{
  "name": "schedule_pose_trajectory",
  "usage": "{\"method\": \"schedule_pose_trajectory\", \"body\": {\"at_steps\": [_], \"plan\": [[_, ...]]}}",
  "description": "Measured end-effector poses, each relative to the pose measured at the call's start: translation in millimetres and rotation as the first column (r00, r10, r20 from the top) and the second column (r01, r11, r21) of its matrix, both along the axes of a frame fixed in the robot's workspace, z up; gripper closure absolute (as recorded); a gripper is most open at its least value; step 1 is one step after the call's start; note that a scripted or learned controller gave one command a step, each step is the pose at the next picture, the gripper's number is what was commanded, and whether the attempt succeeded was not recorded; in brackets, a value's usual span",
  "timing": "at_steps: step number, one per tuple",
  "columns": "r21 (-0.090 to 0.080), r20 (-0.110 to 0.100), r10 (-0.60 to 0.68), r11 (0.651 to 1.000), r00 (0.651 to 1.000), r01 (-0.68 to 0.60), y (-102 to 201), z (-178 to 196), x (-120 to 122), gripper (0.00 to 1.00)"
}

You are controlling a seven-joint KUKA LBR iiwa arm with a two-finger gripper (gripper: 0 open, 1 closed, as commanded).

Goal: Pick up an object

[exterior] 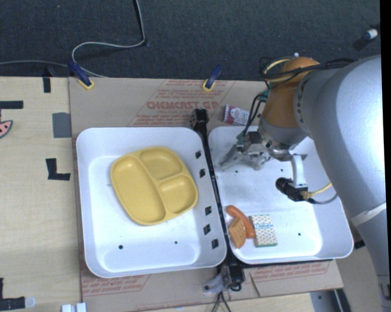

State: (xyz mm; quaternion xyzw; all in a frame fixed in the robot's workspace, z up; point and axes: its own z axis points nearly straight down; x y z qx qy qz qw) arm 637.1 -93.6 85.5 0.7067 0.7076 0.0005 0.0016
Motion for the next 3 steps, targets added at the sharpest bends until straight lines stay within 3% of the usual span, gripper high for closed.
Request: {"method": "schedule_pose_trajectory", "body": {"at_steps": [1,2,3], "plan": [[0.000,-0.001,-0.001,1.000,1.000,0.001,-1,1,-71,0.00],[0.000,0.001,0.000,1.000,1.000,0.000,-6,0,-9,0.00],[-0.001,0.000,-0.001,1.000,1.000,0.001,-2,1,-42,0.00]]}}
